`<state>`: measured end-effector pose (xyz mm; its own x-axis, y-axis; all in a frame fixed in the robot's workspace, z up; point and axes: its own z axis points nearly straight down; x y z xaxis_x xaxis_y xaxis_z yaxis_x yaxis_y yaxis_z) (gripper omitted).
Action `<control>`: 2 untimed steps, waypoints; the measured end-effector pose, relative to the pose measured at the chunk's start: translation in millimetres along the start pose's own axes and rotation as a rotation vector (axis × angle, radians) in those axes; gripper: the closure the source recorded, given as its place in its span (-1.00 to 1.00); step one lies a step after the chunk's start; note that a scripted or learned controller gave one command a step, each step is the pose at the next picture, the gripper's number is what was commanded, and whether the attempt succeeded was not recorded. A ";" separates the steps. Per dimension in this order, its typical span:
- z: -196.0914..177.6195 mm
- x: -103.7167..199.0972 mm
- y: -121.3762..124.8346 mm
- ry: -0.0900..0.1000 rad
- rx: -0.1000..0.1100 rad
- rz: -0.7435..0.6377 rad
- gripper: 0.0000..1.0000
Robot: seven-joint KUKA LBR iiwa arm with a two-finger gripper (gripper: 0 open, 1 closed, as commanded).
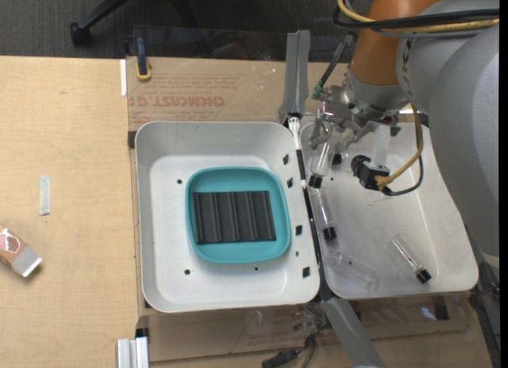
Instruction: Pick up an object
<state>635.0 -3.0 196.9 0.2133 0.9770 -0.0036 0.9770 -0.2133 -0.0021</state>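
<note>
The gripper (321,156) hangs low over the far left corner of the right bin (444,200), close against the wall it shares with the left bin (159,224); how wide it stands cannot be told from this slanted view, and nothing can be seen held in it. Just beside and under it lies a clear tube with a dark cap (324,220), its long axis running along that shared wall from the bin's far edge toward its near edge, dark cap at the near end. This looks the likeliest thing to take, since the tube starts almost beneath the gripper and stretches away from it toward the desk's near edge. A second clear tube (409,259) lies well apart, toward the bin's near right corner, slanted with its dark cap nearest that corner. In the left bin a teal tray with dark ribs (236,216) sits flat at the centre, across the dividing wall from the gripper. For the nearer tube, the closeness of the wall seems the chief hindrance: a closing line across the tube's long axis leaves little room on the wall side.
</note>
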 end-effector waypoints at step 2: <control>-38.3 -80.4 41.4 0.001 0.000 0.178 1.00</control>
<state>658.5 -90.3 235.4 0.3832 0.9236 -0.0027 0.9236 -0.3832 -0.0016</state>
